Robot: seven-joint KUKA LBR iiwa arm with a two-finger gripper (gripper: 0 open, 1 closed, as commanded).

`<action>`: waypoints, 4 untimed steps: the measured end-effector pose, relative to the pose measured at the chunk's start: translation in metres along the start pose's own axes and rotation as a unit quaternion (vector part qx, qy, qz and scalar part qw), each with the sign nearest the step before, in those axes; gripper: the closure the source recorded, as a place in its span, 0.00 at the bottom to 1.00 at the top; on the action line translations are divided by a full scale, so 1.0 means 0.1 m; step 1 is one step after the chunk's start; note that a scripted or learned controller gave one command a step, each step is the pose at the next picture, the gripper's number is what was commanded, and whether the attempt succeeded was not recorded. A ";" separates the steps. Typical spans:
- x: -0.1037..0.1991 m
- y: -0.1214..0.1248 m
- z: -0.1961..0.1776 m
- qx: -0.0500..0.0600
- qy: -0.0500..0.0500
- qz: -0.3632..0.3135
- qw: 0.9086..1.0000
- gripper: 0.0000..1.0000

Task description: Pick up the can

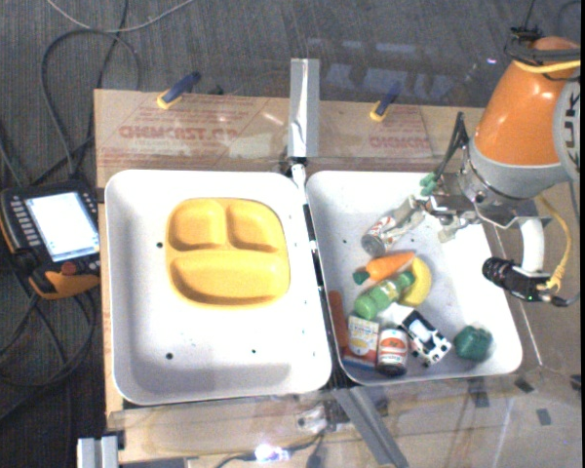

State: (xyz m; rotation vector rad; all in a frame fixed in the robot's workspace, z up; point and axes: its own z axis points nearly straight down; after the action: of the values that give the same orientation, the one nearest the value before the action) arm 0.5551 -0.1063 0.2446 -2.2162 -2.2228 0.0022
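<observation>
A silvery can (383, 229) lies tilted on its side in the upper middle of the right bin (492, 305). My gripper (437, 213) hangs just to the right of it, under the grey wrist and orange band, with its tip close to the can's upper end. Whether it touches the can is unclear. A small dark tin with a red label (393, 350) stands at the bin's front edge.
Below the can lie an orange carrot (390, 264), a yellow piece (422, 279), a green bottle (380, 297), a small jar (363, 337), a black-and-white toy (427, 338) and a green lump (473, 342). The left bin (136, 359) holds a yellow divided tray (229, 252).
</observation>
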 end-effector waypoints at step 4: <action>-0.24 0.89 1.42 -0.007 -0.003 0.013 1.000 0.00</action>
State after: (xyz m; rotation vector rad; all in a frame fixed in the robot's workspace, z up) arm 0.6443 -0.1300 0.1018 -2.2542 -2.2039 -0.0057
